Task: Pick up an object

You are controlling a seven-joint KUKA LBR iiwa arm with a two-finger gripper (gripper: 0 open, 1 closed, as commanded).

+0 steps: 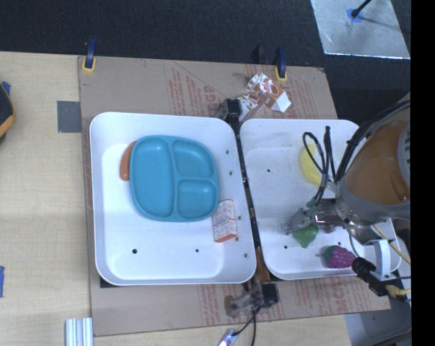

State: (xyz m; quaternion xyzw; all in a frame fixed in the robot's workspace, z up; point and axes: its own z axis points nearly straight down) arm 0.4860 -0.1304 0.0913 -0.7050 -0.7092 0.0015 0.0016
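Note:
My gripper [304, 223] is low in the right bin [275, 193], near its front, at the end of the grey and orange arm [376, 171]. A small green object [304, 236] lies right under the gripper tip and touches it. I cannot see whether it is gripped. A purple object [337, 256] rests at the bin's front right, just beside the gripper. A yellow object [311, 166] lies farther back, partly behind black cables.
The left bin [109, 193] holds a blue divided plate [174, 177] with an orange item [124, 164] poking out at its left, and a small printed packet [224, 220] by the right wall. A crumpled wrapper [264, 92] lies behind the bins.

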